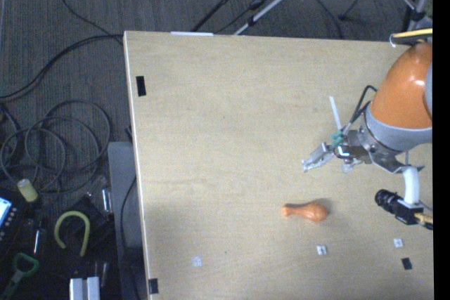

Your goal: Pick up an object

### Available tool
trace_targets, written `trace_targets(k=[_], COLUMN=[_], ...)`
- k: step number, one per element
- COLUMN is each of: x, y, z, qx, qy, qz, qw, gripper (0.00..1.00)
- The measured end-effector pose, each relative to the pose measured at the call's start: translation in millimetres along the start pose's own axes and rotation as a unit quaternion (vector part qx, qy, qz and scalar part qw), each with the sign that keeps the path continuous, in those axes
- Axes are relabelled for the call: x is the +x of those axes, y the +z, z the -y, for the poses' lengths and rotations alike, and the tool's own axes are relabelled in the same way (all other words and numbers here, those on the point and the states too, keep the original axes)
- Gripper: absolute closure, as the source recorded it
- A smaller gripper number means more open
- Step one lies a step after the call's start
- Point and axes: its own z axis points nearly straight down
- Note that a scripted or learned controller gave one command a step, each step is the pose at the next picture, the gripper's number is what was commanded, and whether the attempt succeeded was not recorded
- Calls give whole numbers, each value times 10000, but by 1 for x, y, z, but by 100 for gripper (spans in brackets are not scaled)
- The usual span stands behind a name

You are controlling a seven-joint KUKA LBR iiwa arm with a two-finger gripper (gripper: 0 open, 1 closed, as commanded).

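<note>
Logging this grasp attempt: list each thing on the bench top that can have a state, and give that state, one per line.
gripper: above the bare bench, nothing seen between its fingers, apart from the object.
orange pear-shaped object: lying on its side on the bench, narrow end pointing left, untouched.
arm: reaching in from the right, over the bench.
wooden bench top: flat, carrying the orange object and a few small markers.

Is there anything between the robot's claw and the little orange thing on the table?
No. In the camera view, just bare tan tabletop lies between the gripper and the orange pear-shaped object.
</note>
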Motion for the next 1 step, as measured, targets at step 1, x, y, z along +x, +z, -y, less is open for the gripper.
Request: trace_targets(k=[1], x=[-10], y=[92], z=[-33], qx=[0], qy=[-450], qz=[-2], qw=[9990], gripper=[0])
